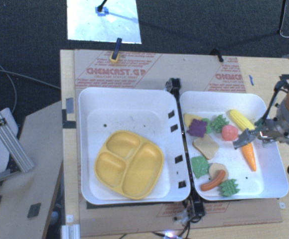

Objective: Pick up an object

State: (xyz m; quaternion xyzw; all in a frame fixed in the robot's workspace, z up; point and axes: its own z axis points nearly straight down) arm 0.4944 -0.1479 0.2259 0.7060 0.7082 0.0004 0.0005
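Dark carpet runs all round the table (134, 66), whose top is covered with printed cardboard sheeting, and a pale square panel (103, 14) lies on the floor beyond it. Two shallow white bins sit side by side. The left bin (94, 108) holds a yellow divided plate (128, 164) and nothing else I can make out. The right bin (271, 183) is crowded with toy food: a corn cob (241, 119), a purple piece (198, 127), green leafy bits, a pink ball (229, 132), a slice of bread (206, 147), a sausage (213, 182).

The arm reaches in from the right, and its gripper (247, 138) hangs right over the top of an orange carrot (249, 156) near the bin's right side. That seems the likeliest target. Whether the fingers are apart or together I cannot tell; they blur into a grey lump from here.

The carrot looks like hollow moulded plastic, so I'd judge it light, stiff and rather slick, apt to squirt out of a pinch at the tapered end. The thick upper half should be the safer place to take hold, gripping across its width.

Its long axis runs roughly up and down the bin, leaning slightly, with the broad end under the gripper and the point aimed toward the near rim.
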